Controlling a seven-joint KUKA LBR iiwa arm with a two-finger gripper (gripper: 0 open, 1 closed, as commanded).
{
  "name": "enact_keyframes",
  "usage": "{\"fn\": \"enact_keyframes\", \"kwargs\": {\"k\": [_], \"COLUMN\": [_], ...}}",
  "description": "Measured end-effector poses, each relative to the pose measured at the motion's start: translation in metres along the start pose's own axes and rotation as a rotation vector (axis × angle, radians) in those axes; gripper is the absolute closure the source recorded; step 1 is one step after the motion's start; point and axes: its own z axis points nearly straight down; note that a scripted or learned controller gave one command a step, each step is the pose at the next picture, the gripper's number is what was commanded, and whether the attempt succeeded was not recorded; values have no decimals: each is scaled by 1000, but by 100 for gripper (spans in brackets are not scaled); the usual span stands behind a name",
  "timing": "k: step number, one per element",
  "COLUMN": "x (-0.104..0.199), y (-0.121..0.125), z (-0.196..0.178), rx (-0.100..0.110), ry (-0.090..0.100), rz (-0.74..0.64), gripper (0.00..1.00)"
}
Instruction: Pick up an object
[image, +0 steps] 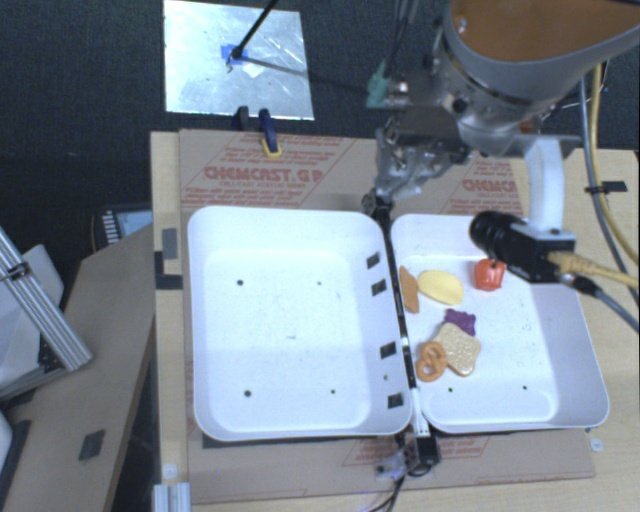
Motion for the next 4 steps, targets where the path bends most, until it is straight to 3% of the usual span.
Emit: {"fn": "enact_keyframes", "kwargs": {"k": [1, 2, 3, 4], "x": [72, 67, 68, 65], "y": [-6, -5, -4, -2], "z": [10, 10, -2, 215], "rx": [17, 16, 14, 33], "ry": [-4, -6, -4, -15], "rz": [-5, 2, -1, 6], "gripper": [100, 0, 100, 100]}}
